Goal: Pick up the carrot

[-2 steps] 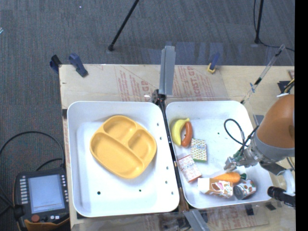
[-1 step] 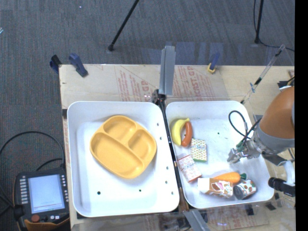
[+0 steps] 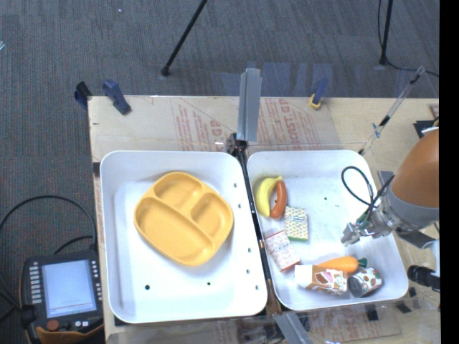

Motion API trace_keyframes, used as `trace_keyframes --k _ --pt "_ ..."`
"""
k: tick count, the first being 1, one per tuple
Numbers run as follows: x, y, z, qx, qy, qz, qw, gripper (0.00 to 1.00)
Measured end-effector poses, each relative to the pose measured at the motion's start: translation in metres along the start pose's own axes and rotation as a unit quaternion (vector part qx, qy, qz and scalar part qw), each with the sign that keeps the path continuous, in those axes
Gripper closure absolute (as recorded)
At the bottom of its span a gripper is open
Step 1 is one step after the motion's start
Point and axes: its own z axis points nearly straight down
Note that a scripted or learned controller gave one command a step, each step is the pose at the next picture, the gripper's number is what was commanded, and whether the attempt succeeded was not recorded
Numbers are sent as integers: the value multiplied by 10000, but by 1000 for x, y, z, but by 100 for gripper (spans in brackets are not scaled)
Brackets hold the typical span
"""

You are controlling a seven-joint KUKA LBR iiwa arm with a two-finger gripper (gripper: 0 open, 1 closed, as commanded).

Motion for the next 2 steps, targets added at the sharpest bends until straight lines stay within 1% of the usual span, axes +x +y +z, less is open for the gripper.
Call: trace_keyframes --k 1,2 --pt "0 0 0 -1 0 6 10000 0" --pt "15 -39 15 -31 -16 -395 9992 0"
